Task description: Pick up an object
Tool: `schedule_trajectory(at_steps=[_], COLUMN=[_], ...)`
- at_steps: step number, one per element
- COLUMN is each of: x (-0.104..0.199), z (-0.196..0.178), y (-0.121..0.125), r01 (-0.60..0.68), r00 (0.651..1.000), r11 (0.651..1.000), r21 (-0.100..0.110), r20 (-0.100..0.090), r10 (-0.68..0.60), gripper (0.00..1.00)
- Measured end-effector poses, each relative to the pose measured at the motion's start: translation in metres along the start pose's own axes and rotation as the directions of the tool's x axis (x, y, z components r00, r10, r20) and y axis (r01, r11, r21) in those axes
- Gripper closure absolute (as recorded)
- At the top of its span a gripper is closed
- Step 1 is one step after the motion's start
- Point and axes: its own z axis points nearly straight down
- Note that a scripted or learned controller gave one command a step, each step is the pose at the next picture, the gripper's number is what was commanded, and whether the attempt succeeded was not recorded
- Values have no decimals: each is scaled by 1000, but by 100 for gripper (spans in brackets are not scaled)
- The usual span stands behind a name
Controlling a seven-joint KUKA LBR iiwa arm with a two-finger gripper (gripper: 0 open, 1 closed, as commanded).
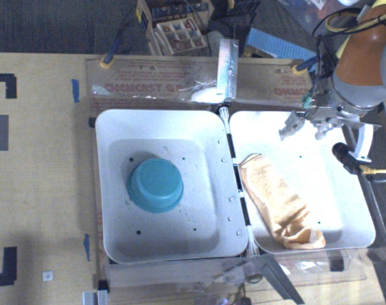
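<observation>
From my seat I see two white bins side by side on the tabletop (40,170). The left bin (110,126) holds a blue bowl (156,183), upside down, sitting a little toward 9 o'clock of the bin's middle and apart from every wall. The right bin (351,221) holds a tan cloth (278,203), crumpled and stretched in a long strip from about 10 o'clock, close to the wall shared with the left bin, down to about 6 o'clock near the front rim. Its lower end is bunched into a thicker fold.

The arm (364,56) comes in at the upper right, its orange band above the grey wrist. The gripper (305,127) hangs over the right bin's far edge, at roughly 12 o'clock of that bin. I read the fingers (289,128) as released: the two tips stand apart with white bin floor showing between them, and nothing sits between them. The gripper is well apart from the cloth, which lies toward 7 o'clock of it, and farther still from the bowl in the other bin.

Behind the bins a clear plastic sheet (154,84) with red lettering lies along the far edge, and past that there is clutter on the floor, including a small wooden crate (177,24).
</observation>
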Motion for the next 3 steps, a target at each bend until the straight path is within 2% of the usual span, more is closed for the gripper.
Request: schedule_trajectory(at_steps=[1, 2, 3], x=[-75, -17, -36], z=[49, 95, 118], y=[-42, -103, -135], r01=[-63, -36, 42], r00=[998, 999, 999], r11=[998, 999, 999], r21=[0, 1, -14], r20=[0, 0, -1], r10=[63, 36, -42], gripper=[0, 0, 0])
